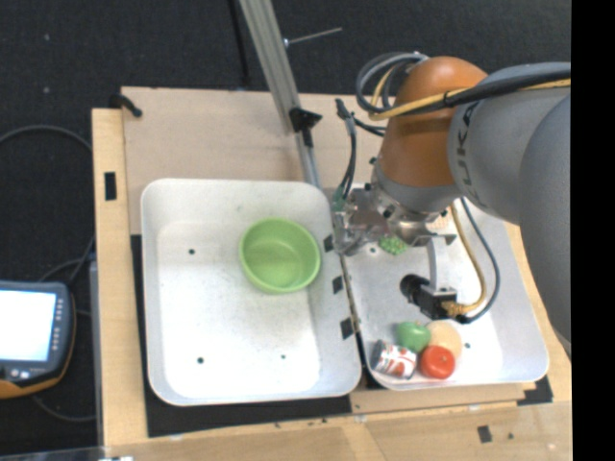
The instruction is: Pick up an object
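Since the task names no particular object, the likeliest targets are the small things heaped in the near corner of the right-hand shallow white bin [509, 353]: a round red ball-like piece [438, 361], a pale cream rounded piece [445, 334] touching it from behind, a small green rounded piece [413, 334] beside that, and a red-and-white crumpled can-like item [394, 360] lying at the bin's front edge. All four sit close together, touching or nearly so, with no clear long axis to any of them. From this cluster the hand [370, 233] lies up and to the left, toward the far part of the same bin near the divide between the two bins, well apart from the heap. A bit of green [392, 246] shows just under the wrist, but whether it sits between the fingers I cannot tell, nor how wide they stand. Farther off, a light green plastic bowl [280, 254] rests upright in the left-hand white bin [183, 353] on the worktop [211, 133].
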